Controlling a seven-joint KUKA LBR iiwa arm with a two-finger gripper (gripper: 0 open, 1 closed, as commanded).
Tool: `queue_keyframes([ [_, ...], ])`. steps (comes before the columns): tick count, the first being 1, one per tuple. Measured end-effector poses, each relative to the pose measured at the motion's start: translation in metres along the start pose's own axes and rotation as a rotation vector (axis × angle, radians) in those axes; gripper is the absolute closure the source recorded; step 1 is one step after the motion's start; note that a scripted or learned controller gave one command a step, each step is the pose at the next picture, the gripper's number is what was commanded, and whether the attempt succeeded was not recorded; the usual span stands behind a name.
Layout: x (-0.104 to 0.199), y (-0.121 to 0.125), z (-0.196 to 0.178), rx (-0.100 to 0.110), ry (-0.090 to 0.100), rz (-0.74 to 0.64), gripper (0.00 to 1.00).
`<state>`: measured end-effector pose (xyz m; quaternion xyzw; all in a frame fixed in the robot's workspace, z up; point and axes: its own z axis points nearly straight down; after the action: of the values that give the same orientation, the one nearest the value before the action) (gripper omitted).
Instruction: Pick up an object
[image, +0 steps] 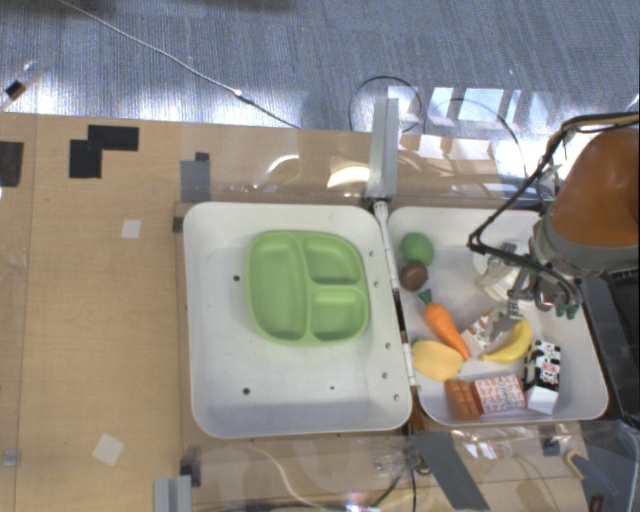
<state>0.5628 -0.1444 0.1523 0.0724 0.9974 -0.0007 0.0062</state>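
The gripper is hanging over the right bin, directly above the banana. The banana is lying just below and slightly toward the bench's front edge from the gripper, its long axis running on a slant from lower left to upper right. How the gripper is set cannot be told, and nothing is visibly held. A carrot is lying beside the banana, to its left, with 1 small carton to its right.
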Motion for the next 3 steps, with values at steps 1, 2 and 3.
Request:
queue_keyframes([
  [1,0.005,-0.049,0.052,-0.001,0.001,0.020,0.00],
  [2,-0.012,0.065,0.062,-0.006,-0.006,0.339,0.00],
  [3,-0.017,0.062,0.047,-0.005,-0.025,0.333,1.00],
])
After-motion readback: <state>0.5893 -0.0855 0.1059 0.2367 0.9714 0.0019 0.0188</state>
